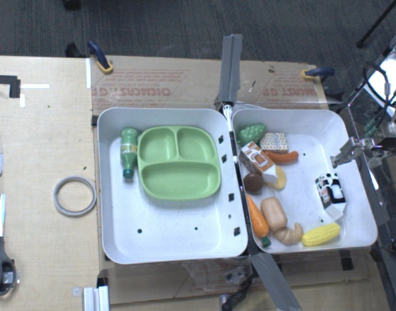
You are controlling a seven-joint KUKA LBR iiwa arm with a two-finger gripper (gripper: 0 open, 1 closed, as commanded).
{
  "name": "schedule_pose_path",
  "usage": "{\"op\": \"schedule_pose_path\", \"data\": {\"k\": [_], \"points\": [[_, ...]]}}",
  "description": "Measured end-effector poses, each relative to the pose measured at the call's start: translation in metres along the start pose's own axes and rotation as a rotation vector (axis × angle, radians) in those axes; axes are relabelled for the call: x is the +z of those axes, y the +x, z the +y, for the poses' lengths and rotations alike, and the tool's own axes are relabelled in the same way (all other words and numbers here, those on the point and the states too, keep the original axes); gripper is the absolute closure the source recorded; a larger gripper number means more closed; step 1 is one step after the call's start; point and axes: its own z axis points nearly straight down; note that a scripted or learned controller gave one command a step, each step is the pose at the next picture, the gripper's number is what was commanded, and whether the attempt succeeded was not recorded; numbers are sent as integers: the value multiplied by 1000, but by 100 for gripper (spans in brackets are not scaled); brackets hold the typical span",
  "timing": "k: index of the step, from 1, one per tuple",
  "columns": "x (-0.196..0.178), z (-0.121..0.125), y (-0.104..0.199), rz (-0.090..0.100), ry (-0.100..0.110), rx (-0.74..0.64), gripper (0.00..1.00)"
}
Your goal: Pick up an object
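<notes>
Camera view. Two bins side by side on the surface. The left bin (113, 232) holds a green divided plate (179, 162) and, just beside it toward the bin's left wall, a green bottle (128, 151).

The candidates are in the right bin (353, 193), mostly crowded along its left wall: a green leafy piece (251, 133), a small patterned box (273, 141), a sausage (282, 157), a carton (257, 160), a brown round piece (253, 183), a carrot (256, 218), a tan roll (273, 212) and a croissant (289, 234). A corn cob (321, 234) lies near the front edge. A black-and-white item (330, 190) sits alone toward the right wall.

The arm's metalwork shows at the bin's right rim; I cannot make out the end effector or tell its opening, and I see nothing held.

My judgement: go for the black-and-white item, since it stands well apart from its neighbours. Descend straight and straddle its narrow side. The cluster risks a double contact.
</notes>
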Motion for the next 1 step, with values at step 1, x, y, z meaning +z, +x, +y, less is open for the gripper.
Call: {"op": "schedule_pose_path", "data": {"k": [1], "points": [[101,-25,-11,1,0,188,0]]}}
